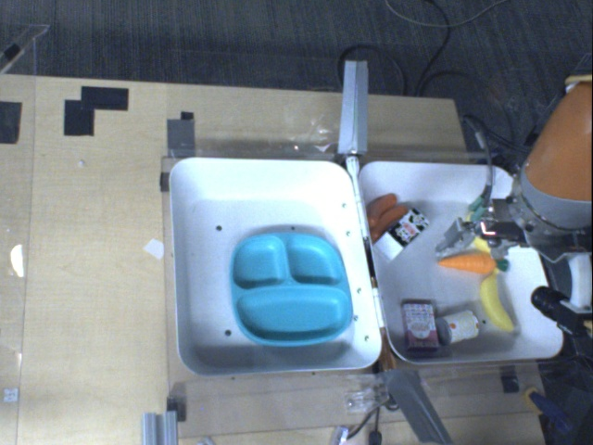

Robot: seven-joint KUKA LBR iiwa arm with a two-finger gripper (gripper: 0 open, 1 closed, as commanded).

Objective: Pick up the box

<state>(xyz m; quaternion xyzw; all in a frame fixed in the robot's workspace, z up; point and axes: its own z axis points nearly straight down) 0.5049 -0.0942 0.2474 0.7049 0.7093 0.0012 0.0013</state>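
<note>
A: Camera view: hand low over the right bin, beside the carrot; grip state impossible to tell. Approach step, probably.

B: Box nearer the camera, well apart. Needs shifting over, then descending.

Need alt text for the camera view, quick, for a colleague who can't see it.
The gripper hangs over the right bin by a carrot and banana; the box lies apart. A blue tray sits in the left bin.
</note>
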